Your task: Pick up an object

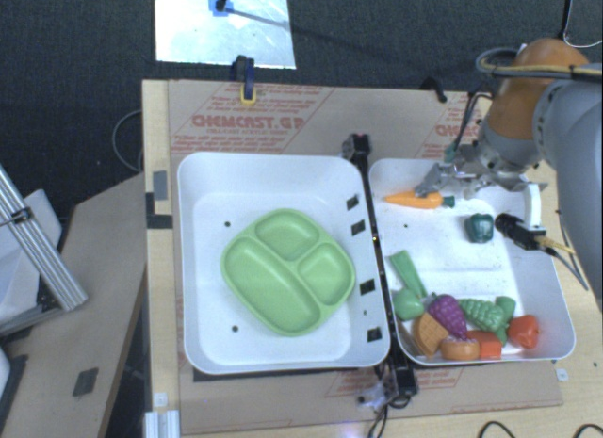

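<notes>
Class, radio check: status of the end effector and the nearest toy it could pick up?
End effector low in right bin, by toy carrot. Grip unconfirmed. Green toy close by, other toys clustered at near edge.

Light green divided plate (287, 271) in the white left bin (203, 238). In the white right bin (551, 318): orange carrot (413, 200), dark green pepper (480, 228), purple grapes (448, 314), red tomato (524, 331).

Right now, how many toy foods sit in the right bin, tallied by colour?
Orange: 3, the carrot and two in the pile
Green: 4
Purple: 1
Red: 2
Total: 10, though the pile overlaps.
</notes>
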`<state>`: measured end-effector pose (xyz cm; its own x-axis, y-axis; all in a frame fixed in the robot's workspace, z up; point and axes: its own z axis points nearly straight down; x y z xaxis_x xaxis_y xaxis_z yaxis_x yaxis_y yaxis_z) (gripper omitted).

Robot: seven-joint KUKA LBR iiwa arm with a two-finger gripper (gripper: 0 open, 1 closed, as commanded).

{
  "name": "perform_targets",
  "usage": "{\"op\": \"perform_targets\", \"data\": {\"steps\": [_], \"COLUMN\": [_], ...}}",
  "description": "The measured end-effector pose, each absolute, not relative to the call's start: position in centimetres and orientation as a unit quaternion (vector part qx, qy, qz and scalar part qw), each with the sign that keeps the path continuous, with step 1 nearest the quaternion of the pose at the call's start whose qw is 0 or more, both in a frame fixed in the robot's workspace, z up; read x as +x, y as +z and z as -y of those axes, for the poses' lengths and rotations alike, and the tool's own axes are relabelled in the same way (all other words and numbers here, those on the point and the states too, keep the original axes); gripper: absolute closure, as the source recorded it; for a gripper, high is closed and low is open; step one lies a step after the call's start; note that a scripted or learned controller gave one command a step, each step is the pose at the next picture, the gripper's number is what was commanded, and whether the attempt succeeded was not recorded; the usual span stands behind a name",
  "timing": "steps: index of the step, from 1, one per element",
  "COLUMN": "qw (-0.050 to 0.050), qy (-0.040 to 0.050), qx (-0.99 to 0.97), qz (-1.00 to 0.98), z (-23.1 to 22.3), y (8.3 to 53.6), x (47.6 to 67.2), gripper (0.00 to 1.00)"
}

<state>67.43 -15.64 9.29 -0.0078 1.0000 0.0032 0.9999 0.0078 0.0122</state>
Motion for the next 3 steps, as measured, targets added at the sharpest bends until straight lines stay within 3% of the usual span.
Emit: {"op": "perform_targets", "data": {"steps": [1, 2, 3], "qw": [0.009, 0.002, 0.003], "qy": [0.0082, 0.0012, 0.0019], "qx": [0.703, 0.705, 0.705], "qz": [-0.711, -0.709, -0.709], "z": [15.7, 15.5, 15.6], "y": [10.7, 17.0, 22.5], "x": [67.7, 67.8, 67.9], "gripper": [1.0, 1.0, 1.0]}}
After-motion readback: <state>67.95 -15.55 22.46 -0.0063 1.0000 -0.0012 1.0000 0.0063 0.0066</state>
